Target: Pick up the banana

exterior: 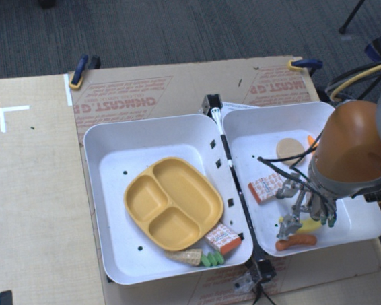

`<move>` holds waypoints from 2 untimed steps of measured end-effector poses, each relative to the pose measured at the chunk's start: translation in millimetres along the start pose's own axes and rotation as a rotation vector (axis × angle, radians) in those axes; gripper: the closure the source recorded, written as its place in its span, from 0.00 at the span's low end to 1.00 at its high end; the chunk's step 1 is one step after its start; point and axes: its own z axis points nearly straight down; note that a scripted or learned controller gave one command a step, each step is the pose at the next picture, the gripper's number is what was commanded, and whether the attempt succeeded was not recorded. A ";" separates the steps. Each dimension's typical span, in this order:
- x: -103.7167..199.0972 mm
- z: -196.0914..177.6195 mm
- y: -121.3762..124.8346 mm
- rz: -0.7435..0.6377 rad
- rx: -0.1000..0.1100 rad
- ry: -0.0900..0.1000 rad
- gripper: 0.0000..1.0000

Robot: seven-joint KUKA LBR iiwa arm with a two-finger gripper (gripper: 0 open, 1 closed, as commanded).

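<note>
The banana (312,224) is a small yellow piece near the front of the right bin (361,228), mostly hidden under the arm's wrist. My gripper (293,219) hangs low over that spot, right at the banana's left end and just above an orange carrot (296,242). The arm's orange band covers the bin's right side.
A red and white box (265,188) and a tan round piece (289,148) lie in the right bin. The left bin (106,191) holds a yellow divided plate (173,202), a small red box (223,239), a green item (214,258) and a tan piece (186,256).
</note>
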 end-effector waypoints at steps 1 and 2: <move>0.0 0.0 0.0 0.000 0.000 0.000 0.00; 0.0 0.0 0.0 0.000 0.000 0.000 0.00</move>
